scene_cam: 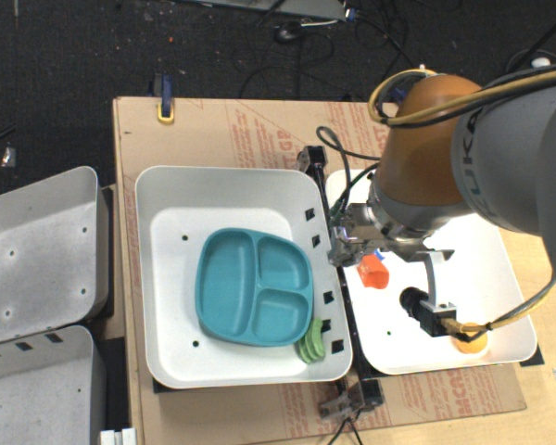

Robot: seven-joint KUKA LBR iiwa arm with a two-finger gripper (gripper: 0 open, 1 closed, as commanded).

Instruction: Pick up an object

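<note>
At lower right I see a yellow object in the right bin, not lifted. I judge the pick not done. An orange object lies just below the hand, mid-frame; I cannot tell its state. A teal plate rests in the left bin.
</note>
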